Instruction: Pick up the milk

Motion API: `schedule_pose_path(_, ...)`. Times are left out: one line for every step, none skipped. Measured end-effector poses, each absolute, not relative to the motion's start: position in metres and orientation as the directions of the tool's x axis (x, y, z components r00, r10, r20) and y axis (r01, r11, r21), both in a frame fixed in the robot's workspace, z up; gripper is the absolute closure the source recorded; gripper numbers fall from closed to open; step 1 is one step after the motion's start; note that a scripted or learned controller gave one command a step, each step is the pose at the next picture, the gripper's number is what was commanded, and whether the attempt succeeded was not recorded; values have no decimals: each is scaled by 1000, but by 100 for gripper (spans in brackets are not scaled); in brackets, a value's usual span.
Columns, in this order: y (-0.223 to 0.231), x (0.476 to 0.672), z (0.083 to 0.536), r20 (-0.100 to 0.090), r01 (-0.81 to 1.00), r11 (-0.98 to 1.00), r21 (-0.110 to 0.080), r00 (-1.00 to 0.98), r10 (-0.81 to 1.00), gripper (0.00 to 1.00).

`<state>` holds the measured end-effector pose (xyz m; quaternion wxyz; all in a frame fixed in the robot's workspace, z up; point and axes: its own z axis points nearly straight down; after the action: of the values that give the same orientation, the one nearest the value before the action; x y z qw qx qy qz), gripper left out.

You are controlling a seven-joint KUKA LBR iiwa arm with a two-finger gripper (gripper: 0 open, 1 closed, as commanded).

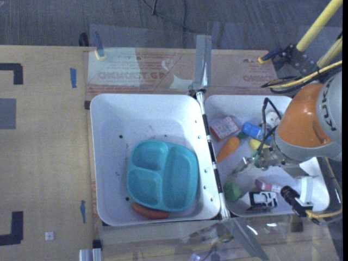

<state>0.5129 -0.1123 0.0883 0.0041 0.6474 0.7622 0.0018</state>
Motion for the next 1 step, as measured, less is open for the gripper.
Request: schedule_pose_path(-144, 542, 254, -1, 999, 32, 2, -32, 999, 0)
